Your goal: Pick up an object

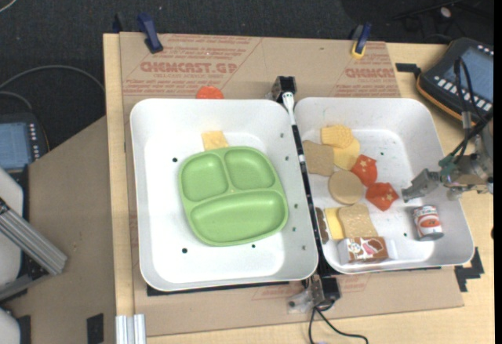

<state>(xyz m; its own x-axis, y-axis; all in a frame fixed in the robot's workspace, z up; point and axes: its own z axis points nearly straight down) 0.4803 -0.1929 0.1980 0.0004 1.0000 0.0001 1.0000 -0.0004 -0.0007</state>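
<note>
White plastic for both bins, set side by side on a cardboard-covered tabletop (235,60) and held at the far edge by two blue clamps (150,33). In the left bin (157,240): a green divided plate (231,195), with a small yellow block (214,139) touching its far rim. In the right bin (392,119), a crowd of toy food: a yellow waffle square (337,135) at the far end, a tan bread slice (318,157) near the inner wall, a round tan disc (344,187) in the middle, two red pieces (364,169) and (382,196) just right of it, a toast slice (355,217) and a printed packet (366,249) at the near end, and a small red-and-white can (427,222) lying near the right wall. Reaching in from the right over that bin, dark jaws, tip near the lower red piece and just beyond the can. Cannot tell how far apart the jaws stand; nothing seen between them.
</note>
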